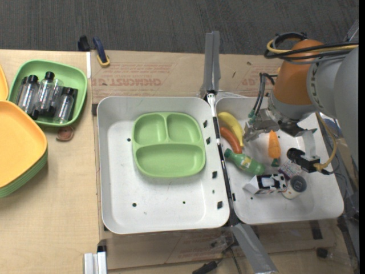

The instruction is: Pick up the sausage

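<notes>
Tool hovering in right bin, grip state unclear — sausage lying at its 9 o'clock, beside banana.

Floor: dark grey carpet running along the far side, ribbed in faint diagonal lines.
Surface: a pale wooden bench top, grain showing, evenly lit with hardly a shadow.
Cardboard: a brown sheet lies flat under the bins, red print on it reading upside down from here.
Clamp: a blue and black clamp sits at the cardboard's far left corner.
Divider: a grey metal bar rises between the two bins, going back toward the carpet.
Light: soft and bright from above, no glare.
</notes>
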Available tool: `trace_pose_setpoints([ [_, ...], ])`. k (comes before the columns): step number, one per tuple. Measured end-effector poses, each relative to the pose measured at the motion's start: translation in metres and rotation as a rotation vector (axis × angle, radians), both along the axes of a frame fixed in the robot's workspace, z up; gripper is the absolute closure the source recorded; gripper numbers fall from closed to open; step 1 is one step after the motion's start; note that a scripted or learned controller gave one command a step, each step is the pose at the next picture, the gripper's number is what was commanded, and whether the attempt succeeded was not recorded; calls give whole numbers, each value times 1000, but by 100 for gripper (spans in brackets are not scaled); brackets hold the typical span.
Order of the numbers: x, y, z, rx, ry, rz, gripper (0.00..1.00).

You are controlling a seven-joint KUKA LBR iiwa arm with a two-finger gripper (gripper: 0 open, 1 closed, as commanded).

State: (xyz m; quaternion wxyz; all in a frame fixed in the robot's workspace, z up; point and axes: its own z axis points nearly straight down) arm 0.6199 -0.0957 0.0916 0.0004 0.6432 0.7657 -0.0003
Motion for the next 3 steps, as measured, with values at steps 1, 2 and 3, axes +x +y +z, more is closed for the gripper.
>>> trace_pose_setpoints([
  [1, 9, -35, 0, 0, -1, -139, 100],
  [2, -28, -41, 0, 1, 1, 22, 100],
  [3, -43, -65, 0, 1, 3, -295, 100],
])
